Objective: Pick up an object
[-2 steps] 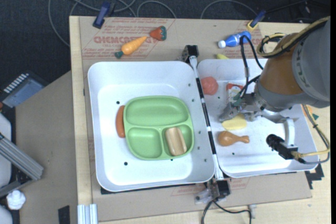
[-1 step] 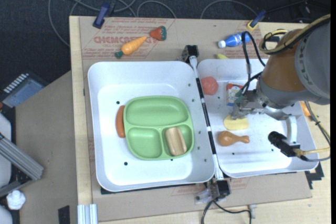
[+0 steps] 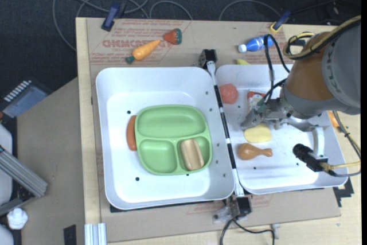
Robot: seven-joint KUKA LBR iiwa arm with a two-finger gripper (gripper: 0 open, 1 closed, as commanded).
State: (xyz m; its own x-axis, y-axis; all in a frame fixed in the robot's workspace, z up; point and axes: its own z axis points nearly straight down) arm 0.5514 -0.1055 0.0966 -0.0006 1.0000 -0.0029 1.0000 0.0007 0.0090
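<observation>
I see my end effector [image 3: 256,116] low in the right bin [image 3: 287,181], just above the yellow toy [image 3: 257,134]; I can't tell its state. Nothing looks lifted yet, so the pick remains.

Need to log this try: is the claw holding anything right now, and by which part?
Cannot tell. The claw sits low in the right bin, just above the yellow piece, with nothing visibly between its tips.
</observation>
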